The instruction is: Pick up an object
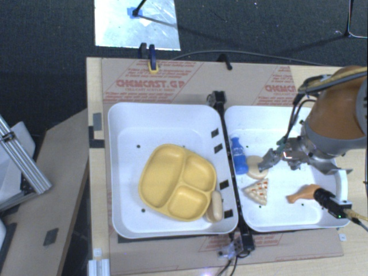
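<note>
Quick count from my side: two shallow white plastic bins, the left bin [123, 154] and the right bin [259, 122], sitting side by side on a cardboard-covered bench [172, 82].

Left bin has one yellow three-compartment plastic tray [175, 183] and one pale tan bread-roll-shaped toy [215, 206] touching its lower right corner.

Right bin has one small blue plastic bottle [238, 155], one pizza-slice toy [258, 191] and one brown drumstick-shaped toy [303, 194].

My gripper [267, 161] hangs just right of the bottle, above the pizza slice; can't tell its state. Dark carpet around the bench, with one shiny foil sheet [137, 16] behind it.
</note>
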Controlling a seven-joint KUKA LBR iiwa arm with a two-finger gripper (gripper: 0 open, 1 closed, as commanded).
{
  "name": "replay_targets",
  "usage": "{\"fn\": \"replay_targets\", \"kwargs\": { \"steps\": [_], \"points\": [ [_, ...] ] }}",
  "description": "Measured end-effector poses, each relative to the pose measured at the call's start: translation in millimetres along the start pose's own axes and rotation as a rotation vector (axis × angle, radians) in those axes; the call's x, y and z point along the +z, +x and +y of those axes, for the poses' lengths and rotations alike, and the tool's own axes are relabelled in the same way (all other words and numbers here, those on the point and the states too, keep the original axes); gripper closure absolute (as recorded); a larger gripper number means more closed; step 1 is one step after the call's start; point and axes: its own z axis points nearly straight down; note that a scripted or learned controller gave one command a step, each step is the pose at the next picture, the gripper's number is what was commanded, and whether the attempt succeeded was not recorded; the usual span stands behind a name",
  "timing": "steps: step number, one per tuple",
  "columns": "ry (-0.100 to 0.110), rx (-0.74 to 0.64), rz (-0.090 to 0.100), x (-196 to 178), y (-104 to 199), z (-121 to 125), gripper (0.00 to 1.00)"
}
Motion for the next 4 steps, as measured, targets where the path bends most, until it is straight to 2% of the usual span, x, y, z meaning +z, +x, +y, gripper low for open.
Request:
{"fn": "replay_targets", "kwargs": {
  "steps": [2, 3, 4],
  "points": [
    [0.0, 0.0, 0.0, 98.5, -6.3, -5.4, 0.0],
    [-0.003, 0.0, -0.001, 86.3, -6.8, -4.6, 1.0],
    [-0.009, -0.003, -0.002, 24.5, -3.0, -7.8, 1.0]
  ]
}}
